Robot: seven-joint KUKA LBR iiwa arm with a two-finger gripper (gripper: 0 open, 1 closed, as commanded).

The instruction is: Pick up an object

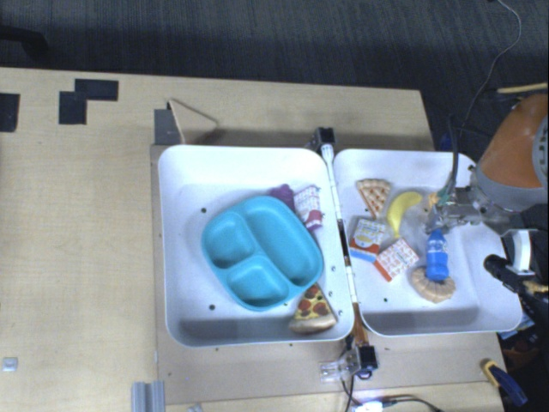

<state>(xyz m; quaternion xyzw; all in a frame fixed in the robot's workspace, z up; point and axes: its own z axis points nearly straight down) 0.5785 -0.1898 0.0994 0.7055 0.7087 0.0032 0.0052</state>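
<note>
The step in hand looks like the approach: the arm reaches in from the right and its gripper hangs over the right bin, with no object seen between the fingers. How far it is open I cannot tell — the end is small and partly transparent in this view.

The nearest candidate is the blue bottle, just below the gripper in the view, lying on a round cookie. The banana is just to the gripper's left, and the waffle is beyond it. Two small packets lie near the bin's middle.

I judge that the next move calls for going down straight on one object — the bottle or the banana — and closing on it without pushing its neighbours.

The left bin bears a blue tray and a pizza slice, well apart from the gripper.
</note>
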